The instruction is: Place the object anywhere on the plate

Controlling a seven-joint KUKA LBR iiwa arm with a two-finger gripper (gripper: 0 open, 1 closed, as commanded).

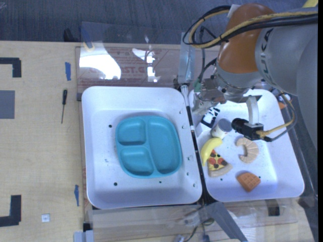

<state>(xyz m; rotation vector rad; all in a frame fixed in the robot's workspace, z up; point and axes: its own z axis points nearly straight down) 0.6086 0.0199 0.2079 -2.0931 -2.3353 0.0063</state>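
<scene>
A teal plate (149,145) with three compartments lies in the middle of the left bin (98,110), and nothing rests on it. Toy foods lie in the right bin (285,178): a yellow banana (210,147), a pizza slice (217,163), a tan croissant (248,149) and an orange waffle piece (248,180). My gripper (214,119) hangs low over the right bin's far left corner, just above the banana, and a small grey-white cylinder (220,128) shows at its tip. The arm's body hides the bin's back part.
A divider wall (192,135) separates the two bins, close to the gripper's left. A black connector with a yellow cable (247,128) sticks out over the croissant. A clear plastic sheet (126,64) lies behind the left bin, and a screwdriver (63,105) lies on the bench at left.
</scene>
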